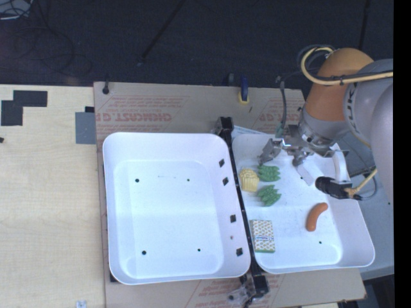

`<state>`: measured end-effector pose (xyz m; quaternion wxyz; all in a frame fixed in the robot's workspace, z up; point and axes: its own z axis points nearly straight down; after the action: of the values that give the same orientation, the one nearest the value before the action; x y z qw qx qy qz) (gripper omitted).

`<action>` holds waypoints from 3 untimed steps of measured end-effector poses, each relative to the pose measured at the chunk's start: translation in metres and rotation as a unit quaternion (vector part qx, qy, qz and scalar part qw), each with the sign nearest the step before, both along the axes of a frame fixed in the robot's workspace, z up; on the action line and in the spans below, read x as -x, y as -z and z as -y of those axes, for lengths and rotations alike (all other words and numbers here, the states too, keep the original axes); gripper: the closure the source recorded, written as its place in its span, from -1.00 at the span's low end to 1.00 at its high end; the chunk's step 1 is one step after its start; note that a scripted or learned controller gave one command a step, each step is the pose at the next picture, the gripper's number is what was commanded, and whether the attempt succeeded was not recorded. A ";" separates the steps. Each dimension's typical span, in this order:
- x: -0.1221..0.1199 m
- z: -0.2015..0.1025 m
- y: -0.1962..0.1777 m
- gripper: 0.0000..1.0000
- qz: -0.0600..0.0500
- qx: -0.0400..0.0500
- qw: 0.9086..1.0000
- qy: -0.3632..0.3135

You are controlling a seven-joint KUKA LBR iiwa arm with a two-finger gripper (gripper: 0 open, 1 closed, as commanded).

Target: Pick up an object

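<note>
Above the right-hand bin (359,252), the two-finger gripper (284,151) of the grey arm (369,117) is seen poised near the bin's far edge, its fingers spread apart and nothing caught between them. The arm's orange band (337,85) is visible just behind the wrist, at the upper right. Below and just to the left of the gripper, a green toy vegetable (269,172) is seen lying on the white floor, with a second green piece (270,196) close beneath it. A yellow corn cob (249,180) is set just beside them, against the bin's left wall. An orange sausage (315,216) lies tilted toward the right side, well apart from the greens. A small patterned packet (262,235) is seen near the front left corner. The left-hand bin (115,191) is shown alongside, the two bins resting on a brown board (167,108) over the pale wooden bench (45,204).
</note>
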<state>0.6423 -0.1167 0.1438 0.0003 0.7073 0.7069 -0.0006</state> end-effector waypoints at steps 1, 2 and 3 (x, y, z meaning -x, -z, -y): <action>-0.003 -0.036 0.052 -1.00 0.002 0.000 1.000 -0.002; -0.001 -0.034 0.043 1.00 -0.002 -0.001 1.000 0.000; -0.003 -0.062 -0.050 1.00 0.003 -0.001 1.000 -0.002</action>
<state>0.6455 -0.0543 0.1938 0.0019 0.7059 0.7083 0.0024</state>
